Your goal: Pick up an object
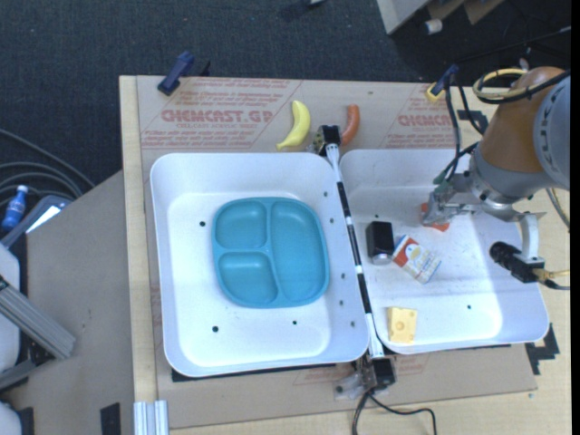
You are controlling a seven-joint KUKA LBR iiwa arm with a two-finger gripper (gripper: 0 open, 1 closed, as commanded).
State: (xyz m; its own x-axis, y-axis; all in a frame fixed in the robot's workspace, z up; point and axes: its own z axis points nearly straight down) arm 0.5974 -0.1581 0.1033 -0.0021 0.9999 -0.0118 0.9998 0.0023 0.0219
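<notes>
Treating the small carton (417, 260) as a light, crushable box lying flat mid right bin (471, 333), at seven o'clock from the gripper (441, 208), whose opening you cannot tell, you pinch its short sides, minding the slick floor and the black block (380, 239) near its nine o'clock.

We see a blue divided plate (271, 250) in the left bin (181, 188), and the gripper (441, 208) low over the right bin (517, 311), near a small carton (417, 259).
</notes>
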